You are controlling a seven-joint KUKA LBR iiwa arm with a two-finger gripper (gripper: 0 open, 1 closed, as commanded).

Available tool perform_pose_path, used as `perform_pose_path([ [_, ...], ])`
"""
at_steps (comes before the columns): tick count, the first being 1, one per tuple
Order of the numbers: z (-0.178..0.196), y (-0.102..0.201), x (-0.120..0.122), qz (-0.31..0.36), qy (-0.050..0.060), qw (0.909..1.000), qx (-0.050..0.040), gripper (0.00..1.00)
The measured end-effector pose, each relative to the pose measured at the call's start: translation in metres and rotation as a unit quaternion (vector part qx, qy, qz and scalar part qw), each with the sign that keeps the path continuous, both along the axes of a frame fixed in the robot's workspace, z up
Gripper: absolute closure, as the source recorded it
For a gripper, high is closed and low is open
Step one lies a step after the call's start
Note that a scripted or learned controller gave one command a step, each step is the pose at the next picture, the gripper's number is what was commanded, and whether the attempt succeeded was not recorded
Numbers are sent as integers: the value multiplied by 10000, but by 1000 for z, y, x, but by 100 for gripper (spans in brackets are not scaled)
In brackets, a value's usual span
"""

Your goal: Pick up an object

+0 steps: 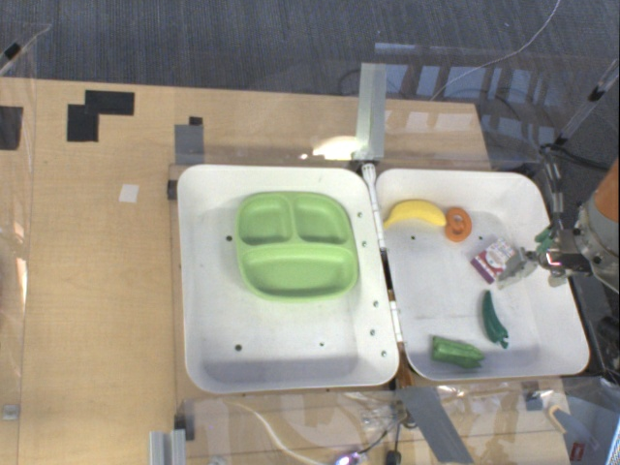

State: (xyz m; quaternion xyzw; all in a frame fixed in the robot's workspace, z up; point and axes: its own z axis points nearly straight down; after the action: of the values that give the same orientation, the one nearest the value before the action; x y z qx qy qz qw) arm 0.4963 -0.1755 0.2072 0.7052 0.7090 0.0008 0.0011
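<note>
Tool (528, 260) beside a small packet (493, 259) in the right bin (557, 352); cannot tell its grip state.

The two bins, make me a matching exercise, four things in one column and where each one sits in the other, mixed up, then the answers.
Things:
1. green divided plate
2. banana
3. gripper
4. green block

Places:
A. near edge of the right bin
B. far left corner of the right bin
C. middle of the left bin
D. by the right bin's right side, next to a small packet

Pairs: 1-C, 2-B, 3-D, 4-A
</note>
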Motion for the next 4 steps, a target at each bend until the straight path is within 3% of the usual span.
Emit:
perform_pose_path([
  [1,-115,27,9,-133,-74,9999,-15,0],
  [2,-57,25,24,319,-14,9995,-3,0],
  [3,-116,13,7,321,-64,9995,-8,0],
  [4,-116,5,28,672,-55,9977,-7,0],
])
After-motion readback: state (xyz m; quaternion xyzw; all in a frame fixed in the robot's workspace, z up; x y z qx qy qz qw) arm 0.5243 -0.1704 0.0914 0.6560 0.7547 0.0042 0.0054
